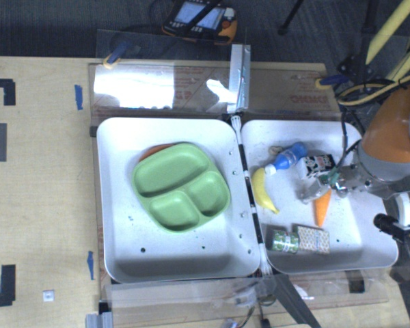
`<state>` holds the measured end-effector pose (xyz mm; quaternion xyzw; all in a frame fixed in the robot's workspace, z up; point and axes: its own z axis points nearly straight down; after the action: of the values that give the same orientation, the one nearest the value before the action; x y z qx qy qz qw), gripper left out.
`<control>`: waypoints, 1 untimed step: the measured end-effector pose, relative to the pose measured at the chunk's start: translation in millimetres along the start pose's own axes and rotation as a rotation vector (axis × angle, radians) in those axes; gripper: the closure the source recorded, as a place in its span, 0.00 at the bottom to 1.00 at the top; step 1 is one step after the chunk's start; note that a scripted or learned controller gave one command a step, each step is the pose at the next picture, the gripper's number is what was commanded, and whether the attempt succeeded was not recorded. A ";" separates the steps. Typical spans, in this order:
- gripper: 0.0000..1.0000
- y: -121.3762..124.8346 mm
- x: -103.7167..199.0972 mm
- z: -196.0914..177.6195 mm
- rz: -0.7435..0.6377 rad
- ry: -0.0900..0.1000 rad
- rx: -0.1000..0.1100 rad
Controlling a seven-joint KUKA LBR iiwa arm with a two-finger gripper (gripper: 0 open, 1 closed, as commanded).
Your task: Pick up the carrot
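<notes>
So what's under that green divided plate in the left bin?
An orange-red edge peeks out from beneath the green divided plate at its upper left, against the left bin floor. The plate covers the rest, so what it is cannot be told.

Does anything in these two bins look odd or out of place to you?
One thing: in the left bin, the green divided plate lies askew, and something orange-red peeks from under its upper edge. The right bin's carrot, banana, blue bottle and can lie loosely scattered, nothing spilled.
</notes>
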<state>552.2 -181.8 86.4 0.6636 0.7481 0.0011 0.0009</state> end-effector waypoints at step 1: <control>1.00 1.2 -0.7 -11.2 0.002 -0.001 -0.005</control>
<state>553.5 -182.4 97.6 0.6645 0.7472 0.0028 0.0029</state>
